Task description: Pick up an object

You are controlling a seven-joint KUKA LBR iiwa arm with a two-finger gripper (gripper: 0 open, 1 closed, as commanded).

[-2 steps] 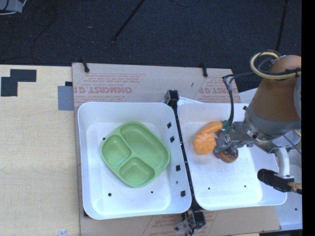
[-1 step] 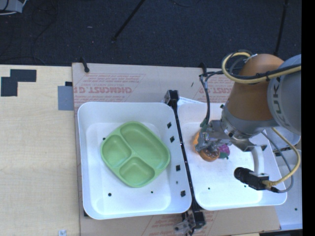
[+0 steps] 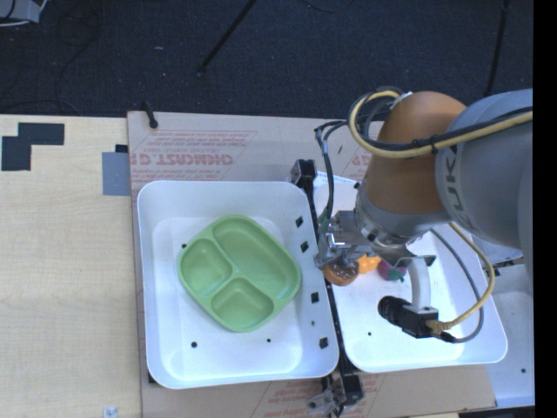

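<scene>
A green divided plate (image 3: 239, 271) lies in the left white bin (image 3: 174, 355). In the right white bin (image 3: 435, 355), near its left wall, sits a small brown round object (image 3: 340, 273), with an orange piece (image 3: 369, 264) and a magenta and green piece (image 3: 391, 271) beside it. My gripper (image 3: 335, 252) hangs just above the brown object, under the grey arm and its orange band. The wrist hides the fingers.
A black cylindrical part on a cable (image 3: 409, 314) sits over the right bin's front half. The divider between the bins (image 3: 318, 268) runs just left of the gripper. Cardboard (image 3: 200, 151) lies beneath the bins.
</scene>
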